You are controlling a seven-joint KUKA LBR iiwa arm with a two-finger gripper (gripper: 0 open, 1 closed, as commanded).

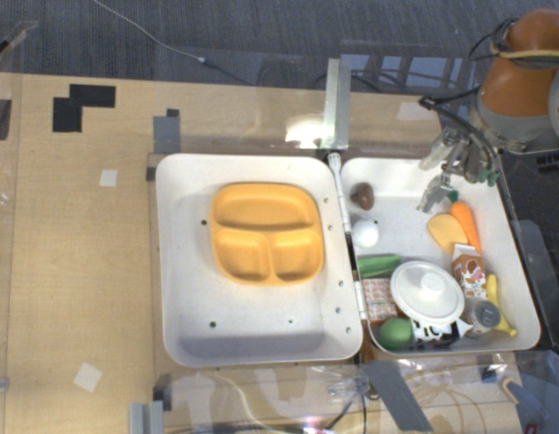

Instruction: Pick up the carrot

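Note:
The carrot, orange with a small green top, lies in the right bin near its far right wall, beside a yellow wedge-shaped piece. My gripper hovers over the bin's far right corner, just above and to the left of the carrot's green end. Its fingers look open, with nothing between them. The orange-banded wrist reaches in from the upper right.
The right bin also holds a brown lump, a white ball, a green cucumber, a white lidded bowl, a lime, a small carton and a banana. A yellow divided tray sits in the left bin.

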